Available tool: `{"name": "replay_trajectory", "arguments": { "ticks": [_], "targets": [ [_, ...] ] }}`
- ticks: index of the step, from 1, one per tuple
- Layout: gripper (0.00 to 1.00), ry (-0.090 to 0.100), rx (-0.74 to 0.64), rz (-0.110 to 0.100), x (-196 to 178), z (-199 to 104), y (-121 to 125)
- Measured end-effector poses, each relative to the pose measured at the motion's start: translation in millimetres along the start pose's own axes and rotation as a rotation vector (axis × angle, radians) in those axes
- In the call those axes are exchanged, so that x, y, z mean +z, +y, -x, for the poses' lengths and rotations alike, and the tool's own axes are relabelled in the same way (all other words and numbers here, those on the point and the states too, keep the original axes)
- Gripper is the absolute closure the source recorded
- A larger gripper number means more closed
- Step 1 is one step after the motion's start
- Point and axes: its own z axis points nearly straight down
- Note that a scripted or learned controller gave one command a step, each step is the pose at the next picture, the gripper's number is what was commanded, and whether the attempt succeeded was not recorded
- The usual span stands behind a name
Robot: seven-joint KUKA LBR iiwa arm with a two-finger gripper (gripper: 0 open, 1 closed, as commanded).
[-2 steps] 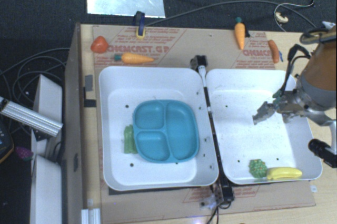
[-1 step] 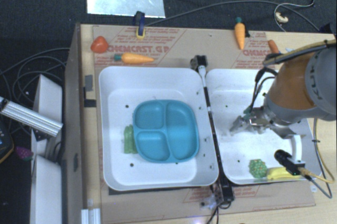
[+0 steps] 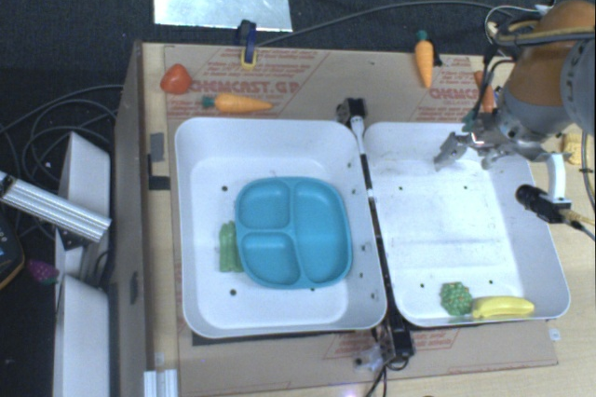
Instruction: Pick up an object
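1. The pincer [image 3: 468, 152] hangs over the far part of the right bin [image 3: 535, 246], at the end of the grey arm that comes in from the view's right.
2. Its two fingers [image 3: 448, 151] are spread wide, and nothing sits between them.
3. The bare white floor of the bin lies directly under the pincer, with no object touching it.
4. The nearest things to pick are well apart from the pincer, toward the near rim of the same bin. They are a green broccoli piece [image 3: 455, 297] and a yellow banana [image 3: 504, 307], which lie just beside each other.
5. To the view's left of the pincer, past the divider between the bins, the left bin [image 3: 200, 199] holds a blue divided plate [image 3: 293, 232].
6. A green vegetable piece [image 3: 228, 248] lies against the plate's side farthest from the pincer.
7. Beyond the pincer, on the cardboard outside the bins, a small carrot [image 3: 424, 61] lies near the far edge.
8. Farther to the view's left of the pincer, a second carrot [image 3: 240, 103] and a red tomato [image 3: 175, 79] rest on the same cardboard, behind the left bin.
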Motion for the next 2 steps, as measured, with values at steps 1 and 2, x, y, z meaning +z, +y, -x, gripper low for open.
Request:
{"name": "replay_trajectory", "arguments": {
  "ticks": [1, 2],
  "targets": [
    [0.0, 0.003, 0.0, -0.005, 63.0, -26.6, 31.5],
    [1.0, 0.0, -0.004, 0.001, 50.4, -25.9, 33.3]
  ]
}}
